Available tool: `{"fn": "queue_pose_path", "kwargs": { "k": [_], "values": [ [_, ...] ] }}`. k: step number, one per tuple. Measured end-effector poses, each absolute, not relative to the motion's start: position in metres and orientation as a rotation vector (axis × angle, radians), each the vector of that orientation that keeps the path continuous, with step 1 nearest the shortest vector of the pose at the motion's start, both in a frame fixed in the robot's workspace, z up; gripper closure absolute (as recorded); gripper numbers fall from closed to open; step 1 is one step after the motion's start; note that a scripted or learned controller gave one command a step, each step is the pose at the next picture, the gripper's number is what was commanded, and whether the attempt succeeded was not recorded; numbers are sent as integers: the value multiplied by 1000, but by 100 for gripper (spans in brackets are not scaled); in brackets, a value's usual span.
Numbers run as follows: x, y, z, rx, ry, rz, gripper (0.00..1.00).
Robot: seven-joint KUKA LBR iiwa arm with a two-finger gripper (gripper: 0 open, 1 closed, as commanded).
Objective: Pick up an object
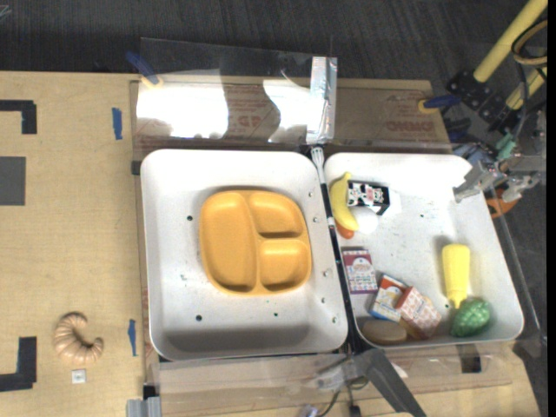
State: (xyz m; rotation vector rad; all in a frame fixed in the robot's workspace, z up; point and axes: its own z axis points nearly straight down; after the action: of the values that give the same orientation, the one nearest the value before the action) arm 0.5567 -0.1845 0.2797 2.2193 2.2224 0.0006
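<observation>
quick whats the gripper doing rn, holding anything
gripper: at the right bin's far right edge, nothing seen between its fingers; open or shut cannot be told.

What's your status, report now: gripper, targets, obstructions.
Gripper at right bin's far right edge, nothing seen held. Banana, yellow bottle, green berry, small boxes all lying in right bin. Yellow divided tray in left bin.

Even overhead lighting is noted; strong glare is seen on the clear plastic sheet [234, 102] behind the bins; overall sharpness is slightly soft
</observation>
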Motion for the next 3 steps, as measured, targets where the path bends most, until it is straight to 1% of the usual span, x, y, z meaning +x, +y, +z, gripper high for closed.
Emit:
{"fn": "queue_pose_path", "kwargs": {
  "k": [1,2,3],
  "values": [
    [507,-196,124,2174,2281,-8,0],
    [525,-209,89,1982,2442,16,0],
    [526,-214,99,1980,2426,11,100]
  ]
}}
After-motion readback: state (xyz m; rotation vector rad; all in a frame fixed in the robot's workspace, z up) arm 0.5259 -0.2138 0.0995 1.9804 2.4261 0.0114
